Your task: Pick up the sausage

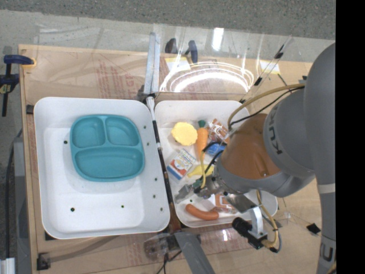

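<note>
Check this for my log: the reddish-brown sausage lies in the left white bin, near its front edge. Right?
Not quite. The camera view shows the reddish-brown sausage in the right white bin, near its front edge. The left white bin holds a teal divided plate.

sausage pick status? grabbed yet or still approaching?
Done: the arm is over the right bin, wrist low above the pile of toy food. In hand: nothing visible; the sausage lies on the bin floor near the front edge, not lifted. The gripper sits just behind it, but the wrist hides its state. Left: close on the sausage and lift. The teal plate in the left bin is untouched.
</note>
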### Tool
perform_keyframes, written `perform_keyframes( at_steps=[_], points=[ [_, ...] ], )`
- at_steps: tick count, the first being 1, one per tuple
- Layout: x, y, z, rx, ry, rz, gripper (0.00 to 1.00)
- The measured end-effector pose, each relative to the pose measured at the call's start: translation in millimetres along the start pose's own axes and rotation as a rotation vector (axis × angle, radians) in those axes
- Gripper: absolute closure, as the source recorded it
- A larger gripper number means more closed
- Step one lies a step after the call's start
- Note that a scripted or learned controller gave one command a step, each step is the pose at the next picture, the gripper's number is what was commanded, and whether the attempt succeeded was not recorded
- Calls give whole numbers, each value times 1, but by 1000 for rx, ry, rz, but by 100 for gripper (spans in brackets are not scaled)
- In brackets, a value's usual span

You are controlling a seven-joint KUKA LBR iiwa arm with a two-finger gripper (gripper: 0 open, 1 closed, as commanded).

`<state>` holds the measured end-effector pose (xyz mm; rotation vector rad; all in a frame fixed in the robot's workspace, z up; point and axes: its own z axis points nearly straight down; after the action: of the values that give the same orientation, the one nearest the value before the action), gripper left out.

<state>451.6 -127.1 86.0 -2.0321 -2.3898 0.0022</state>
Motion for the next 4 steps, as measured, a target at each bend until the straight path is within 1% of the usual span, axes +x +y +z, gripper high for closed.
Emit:
perform_keyframes(
  at_steps=[1,2,3,4],
  points=[
    [-1,3,-2,-11,-4,311,0],
    [-79,16,-1,-1,0,426,0],
    [4,1,0,-3,-3,315,0],
    [14,94,-101,-1,0,631,0]
  ],
)
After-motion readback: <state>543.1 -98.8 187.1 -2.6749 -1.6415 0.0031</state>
